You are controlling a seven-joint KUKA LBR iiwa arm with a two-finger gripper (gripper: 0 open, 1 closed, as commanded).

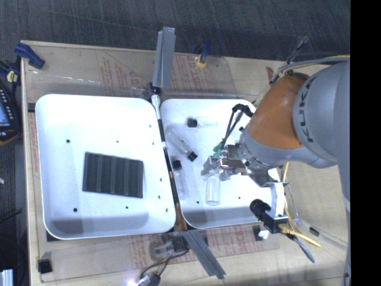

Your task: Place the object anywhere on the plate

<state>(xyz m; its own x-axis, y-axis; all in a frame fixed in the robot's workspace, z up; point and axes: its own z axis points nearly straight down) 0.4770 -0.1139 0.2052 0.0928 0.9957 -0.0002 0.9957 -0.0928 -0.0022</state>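
Observation:
The plate (113, 174) is a dark grey ribbed rectangle lying flat in the left bin (53, 118). Several clear plastic vials with black caps lie in the right bin (202, 219). One clear vial (212, 190) sits just below my gripper (213, 165), which hangs over the middle of the right bin. Whether the gripper touches that vial is unclear. Another vial (181, 143) lies slanted to the gripper's left, and a third vial (199, 123) lies near the bin's far wall.
A fourth clear vial (180, 180) lies along the right bin's left wall, by the divider between the bins. The grey arm with its orange band (277, 121) covers the right bin's right side. A metal bar (163, 58) sticks up behind the bins.

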